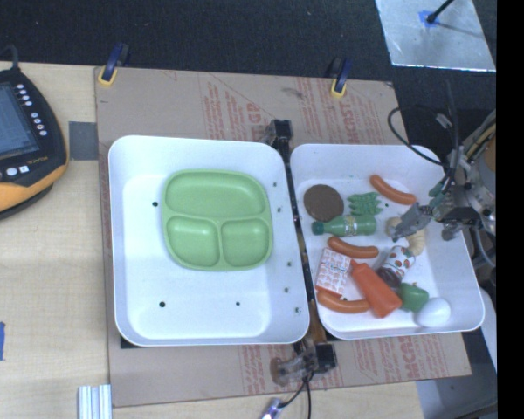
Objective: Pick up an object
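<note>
The right white bin (445, 260) holds several toy foods: a brown round patty (323, 202), a green bottle (345, 227), a leafy green piece (364, 204), an orange sausage (391, 188), a second sausage (354, 248), a red-and-white box (334, 271), an orange carrot (375, 291), a third sausage (342, 301), a white egg (434, 311) and a small beige piece (392, 226). My gripper (412, 222) reaches in from the right, low over the bin, beside the beige piece and above a small dark-and-white toy (397, 264).
The left white bin (140, 304) holds a green divided plate (218, 218). A control pendant (13, 142) lies at the far left of the bench. Clamps (281, 132) join the bins. Cables (419, 138) hang near the arm at the right.
</note>
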Action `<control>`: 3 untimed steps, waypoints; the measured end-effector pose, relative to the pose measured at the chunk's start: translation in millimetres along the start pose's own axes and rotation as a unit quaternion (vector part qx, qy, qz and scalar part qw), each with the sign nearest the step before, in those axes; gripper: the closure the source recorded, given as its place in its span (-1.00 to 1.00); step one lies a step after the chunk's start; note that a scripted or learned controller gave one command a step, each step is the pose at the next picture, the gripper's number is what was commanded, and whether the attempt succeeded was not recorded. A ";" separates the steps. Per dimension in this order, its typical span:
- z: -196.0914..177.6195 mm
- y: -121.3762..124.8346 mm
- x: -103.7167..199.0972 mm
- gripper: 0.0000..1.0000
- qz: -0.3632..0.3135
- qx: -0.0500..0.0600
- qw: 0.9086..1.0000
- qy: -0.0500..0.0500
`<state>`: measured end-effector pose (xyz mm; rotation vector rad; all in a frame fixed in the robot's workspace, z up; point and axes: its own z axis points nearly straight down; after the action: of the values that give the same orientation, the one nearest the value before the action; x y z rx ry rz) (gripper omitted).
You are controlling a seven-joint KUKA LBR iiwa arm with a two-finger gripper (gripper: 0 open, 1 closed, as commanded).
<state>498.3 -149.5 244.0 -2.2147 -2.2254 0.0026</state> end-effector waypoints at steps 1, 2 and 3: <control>111.7 19.2 24.1 -1.00 0.000 0.001 1.000 0.000; 148.8 37.9 21.1 -1.00 0.000 -0.002 1.000 -0.001; 151.9 66.5 37.6 -1.00 -0.001 0.001 1.000 -0.001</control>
<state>564.2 -111.5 91.9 -2.2120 -2.2283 0.0055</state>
